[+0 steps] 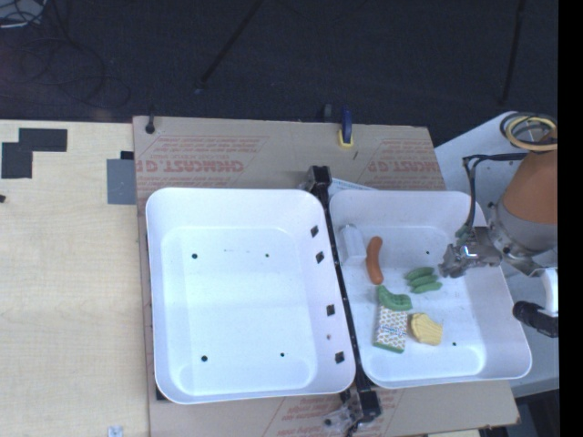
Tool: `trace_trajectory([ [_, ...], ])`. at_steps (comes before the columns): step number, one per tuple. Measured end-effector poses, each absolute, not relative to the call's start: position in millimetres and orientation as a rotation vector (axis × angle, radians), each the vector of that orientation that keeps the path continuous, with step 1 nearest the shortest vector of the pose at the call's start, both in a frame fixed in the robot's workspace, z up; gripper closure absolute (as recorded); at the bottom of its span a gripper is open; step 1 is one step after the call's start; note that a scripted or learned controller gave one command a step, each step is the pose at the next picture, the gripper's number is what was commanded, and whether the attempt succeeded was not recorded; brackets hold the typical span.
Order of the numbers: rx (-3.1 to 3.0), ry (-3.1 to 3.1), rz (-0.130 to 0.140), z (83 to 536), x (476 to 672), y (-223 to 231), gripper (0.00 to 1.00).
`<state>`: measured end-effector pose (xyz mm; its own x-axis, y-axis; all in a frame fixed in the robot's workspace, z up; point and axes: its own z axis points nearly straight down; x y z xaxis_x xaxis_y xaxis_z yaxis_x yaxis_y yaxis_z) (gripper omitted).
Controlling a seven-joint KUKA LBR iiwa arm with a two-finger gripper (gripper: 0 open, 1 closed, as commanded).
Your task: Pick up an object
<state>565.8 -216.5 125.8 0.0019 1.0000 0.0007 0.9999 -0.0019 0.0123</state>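
Approach step judged in hand: end effector [453, 264], grip state indeterminable, is positioned right of centre beside green pea pods [422, 279] in right white bin [492, 358]. Descent onto pods needed next.

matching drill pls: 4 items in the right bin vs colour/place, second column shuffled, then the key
Things:
1. sausage-shaped piece
2. pod-like pieces
3. patterned packet
4. round-edged chunk

Descriptions:
A. yellow, toward the bin's near right, beside the packet
B. orange-red, lying close to the divider between the bins
C. green, right next to the gripper
D. green-and-white print, below the sausage shape

Pairs: 1-B, 2-C, 3-D, 4-A
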Motion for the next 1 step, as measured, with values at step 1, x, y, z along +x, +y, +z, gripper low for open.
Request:
trace_trajectory([
  [1, 2.226, 2.231, -0.004, 174.5, 473.5, -130.4, 1.0],
])
